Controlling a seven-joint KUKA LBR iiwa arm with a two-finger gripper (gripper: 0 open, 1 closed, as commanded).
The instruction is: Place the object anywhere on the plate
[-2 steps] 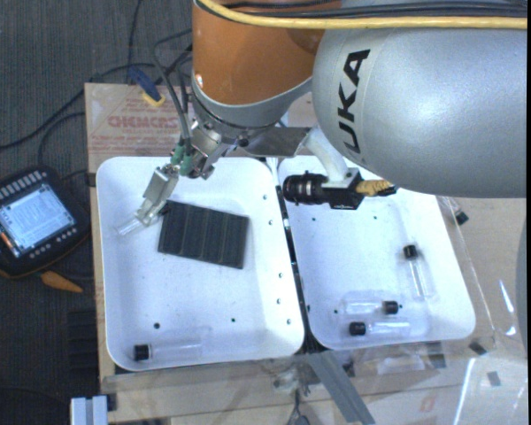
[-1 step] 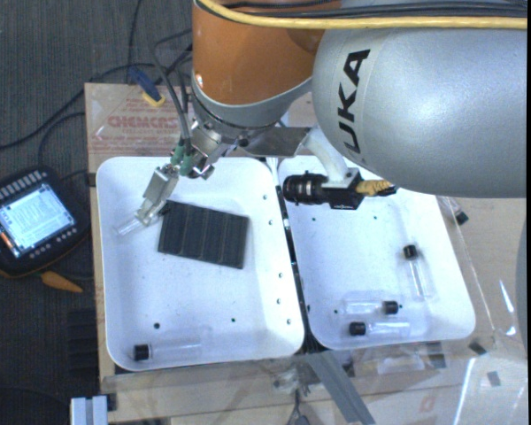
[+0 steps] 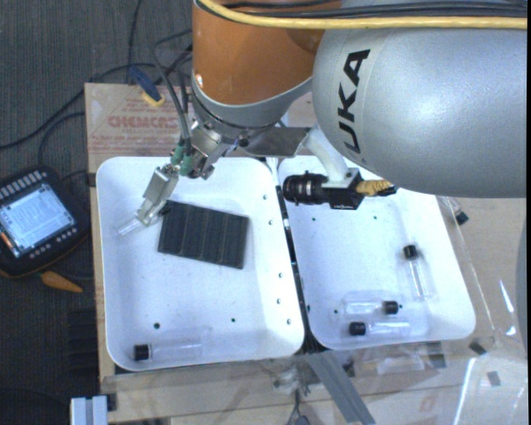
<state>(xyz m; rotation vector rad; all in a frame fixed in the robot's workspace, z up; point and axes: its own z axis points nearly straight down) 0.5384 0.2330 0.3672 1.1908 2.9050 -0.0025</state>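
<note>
The jaws (image 3: 140, 212) grasp a clear plastic tube (image 3: 128, 227) at the dark ribbed rectangular plate (image 3: 203, 235)'s left edge in the left white bin (image 3: 133, 317) — low, apparently ready to set it down.

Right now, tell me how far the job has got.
Done: nothing rests on the plate yet. In hand: the gripper hangs at the plate's upper left corner, a clear tube at its tip; whether it is gripped, I cannot tell. Left: setting the clear tube on the plate.
</note>
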